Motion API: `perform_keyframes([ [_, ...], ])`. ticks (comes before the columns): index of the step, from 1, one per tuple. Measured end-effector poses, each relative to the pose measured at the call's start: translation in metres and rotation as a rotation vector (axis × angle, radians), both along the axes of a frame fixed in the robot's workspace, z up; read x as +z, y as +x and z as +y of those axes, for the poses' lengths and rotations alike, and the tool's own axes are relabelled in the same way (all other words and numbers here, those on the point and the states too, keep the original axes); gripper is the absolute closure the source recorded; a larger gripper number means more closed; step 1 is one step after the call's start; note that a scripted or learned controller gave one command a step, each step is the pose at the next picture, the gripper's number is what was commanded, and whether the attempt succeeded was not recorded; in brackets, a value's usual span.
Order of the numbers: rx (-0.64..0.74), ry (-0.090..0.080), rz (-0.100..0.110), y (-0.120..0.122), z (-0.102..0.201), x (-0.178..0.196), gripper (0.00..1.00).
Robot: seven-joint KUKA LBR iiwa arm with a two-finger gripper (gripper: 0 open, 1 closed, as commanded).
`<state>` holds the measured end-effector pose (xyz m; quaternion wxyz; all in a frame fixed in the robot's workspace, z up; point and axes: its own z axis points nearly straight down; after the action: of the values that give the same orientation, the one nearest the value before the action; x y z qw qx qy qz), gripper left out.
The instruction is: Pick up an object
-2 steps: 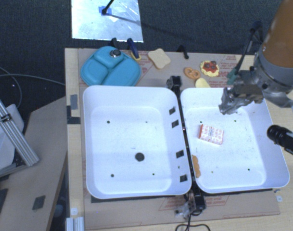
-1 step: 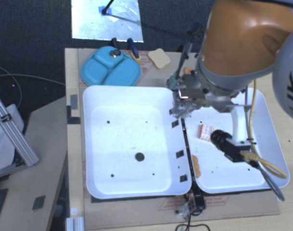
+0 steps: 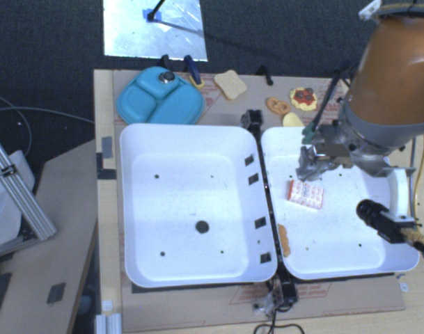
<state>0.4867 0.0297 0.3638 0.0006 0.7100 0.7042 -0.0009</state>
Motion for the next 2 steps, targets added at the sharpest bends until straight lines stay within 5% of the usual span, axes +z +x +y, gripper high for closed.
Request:
perform_keyframes([
  [1,0.013,0.003,-0.007,0.0,0.017,0.041,1.0],
  [2,0.016,0.002,0.005,-0.001,0.07,-0.049,1.0],
])
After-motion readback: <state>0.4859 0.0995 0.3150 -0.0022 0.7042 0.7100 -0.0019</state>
